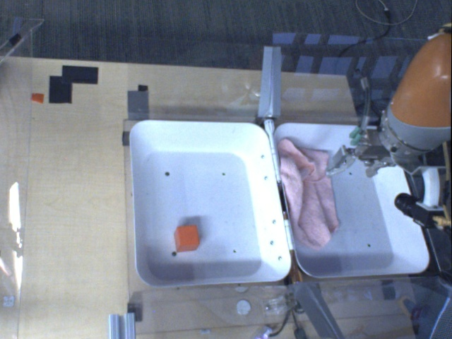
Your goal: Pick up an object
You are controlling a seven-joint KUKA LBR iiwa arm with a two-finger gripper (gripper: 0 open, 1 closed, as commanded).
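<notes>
A pink cloth point(308, 195) lies crumpled along the left side of the right bin point(381, 256). A small orange block point(187, 238) rests on the floor of the left bin point(148, 189), toward its front left. My gripper point(354, 164) hangs over the right bin near its back edge, just right of the cloth's upper part. It stands open, with nothing between its fingers. The arm's orange band point(424, 83) sits above it at the right edge.
A metal divider point(271, 83) runs between the two bins at the back. Black markers point(70, 82) and a small orange tag point(37, 98) lie on the wooden bench at the far left. The floor of the right bin to the right of the cloth is bare.
</notes>
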